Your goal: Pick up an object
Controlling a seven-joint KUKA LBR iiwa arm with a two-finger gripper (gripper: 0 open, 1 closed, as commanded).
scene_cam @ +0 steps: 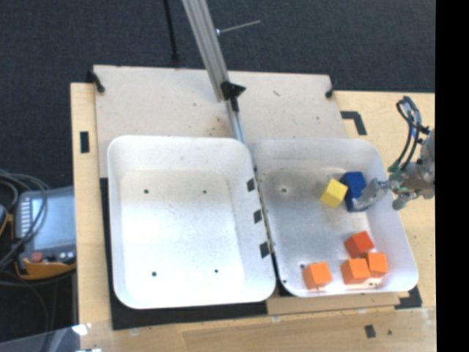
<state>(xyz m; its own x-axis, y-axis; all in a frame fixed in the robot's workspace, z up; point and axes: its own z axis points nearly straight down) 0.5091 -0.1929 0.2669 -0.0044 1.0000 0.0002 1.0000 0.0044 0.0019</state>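
1. At the right bin's (381,160) far right edge, the gripper (370,195) reached in; whether its fingers were wide or narrow could not be told.
2. Touching its tip sat a blue cube (355,185), a yellow cube (334,193) just beyond.
3. Nearer the camera lay four orange cubes (358,244).

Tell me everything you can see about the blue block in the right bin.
The blue block is a small cube with a plain, matte face, solid dark blue. It sits in the right bin, in its upper right part. A yellow block is right against its left side, seemingly touching. The hand reaches in from the right and meets the block's lower right edge; whether it grips the block is unclear.
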